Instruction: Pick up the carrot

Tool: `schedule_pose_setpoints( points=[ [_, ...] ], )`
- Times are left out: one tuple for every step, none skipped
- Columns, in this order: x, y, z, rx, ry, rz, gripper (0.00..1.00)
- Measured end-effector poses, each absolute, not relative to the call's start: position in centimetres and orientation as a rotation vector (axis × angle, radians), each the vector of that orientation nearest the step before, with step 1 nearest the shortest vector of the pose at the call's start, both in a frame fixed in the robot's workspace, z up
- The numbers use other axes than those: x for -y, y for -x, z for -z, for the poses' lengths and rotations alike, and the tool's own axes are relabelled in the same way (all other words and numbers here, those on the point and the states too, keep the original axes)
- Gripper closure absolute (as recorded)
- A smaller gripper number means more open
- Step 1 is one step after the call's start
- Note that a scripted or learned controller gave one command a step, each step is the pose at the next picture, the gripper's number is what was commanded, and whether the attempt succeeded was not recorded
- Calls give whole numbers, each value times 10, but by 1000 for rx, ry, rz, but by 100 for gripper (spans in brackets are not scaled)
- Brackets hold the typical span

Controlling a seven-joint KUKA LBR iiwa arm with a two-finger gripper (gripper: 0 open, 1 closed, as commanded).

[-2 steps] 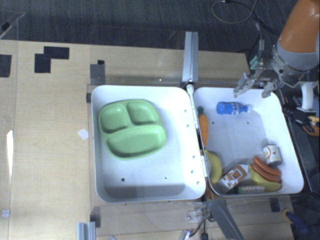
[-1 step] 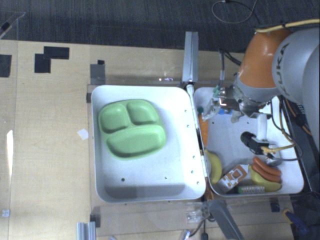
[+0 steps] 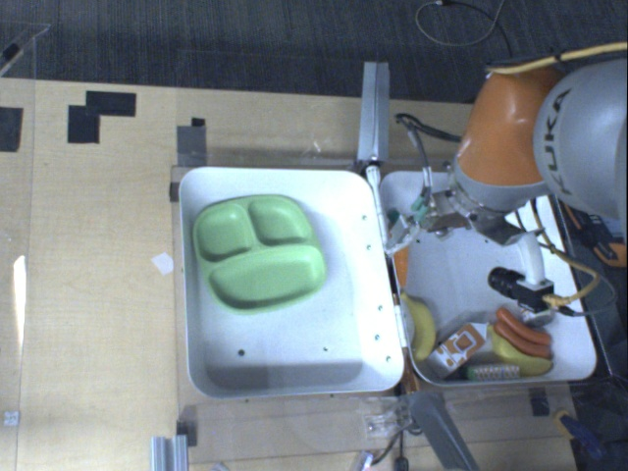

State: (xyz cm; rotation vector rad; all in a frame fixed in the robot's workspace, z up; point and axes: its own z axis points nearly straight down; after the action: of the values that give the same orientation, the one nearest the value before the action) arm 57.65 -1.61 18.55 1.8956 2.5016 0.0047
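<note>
Orange carrot [image 3: 523,333] not yet lifted.
It lies apart from the gripper [image 3: 424,212]; whether that is holding anything, I cannot tell.

We're looking down from a single fixed camera mounted above the bench [image 3: 88,292], tilted at a slant so the far edge of the bench and a strip of dark floor [image 3: 245,18] run across the top of the frame. It sits far enough back to take in both white bins side by side, the left bin [image 3: 285,361] near the centre and the right bin [image 3: 579,356] pushed toward the right edge. The grey-and-orange arm [image 3: 530,135] comes in from the upper right, large and close to the lens.
</note>
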Motion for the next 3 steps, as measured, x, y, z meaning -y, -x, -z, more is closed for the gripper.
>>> schedule_pose_setpoints(
  points=[
    [39, -638, -187, -2740, -1521, -7, 0],
    [18, -593, -186, -2624, -1720, -6, 0],
    [40, -655, -186, -2635, -1699, -6, 0]
  ],
)
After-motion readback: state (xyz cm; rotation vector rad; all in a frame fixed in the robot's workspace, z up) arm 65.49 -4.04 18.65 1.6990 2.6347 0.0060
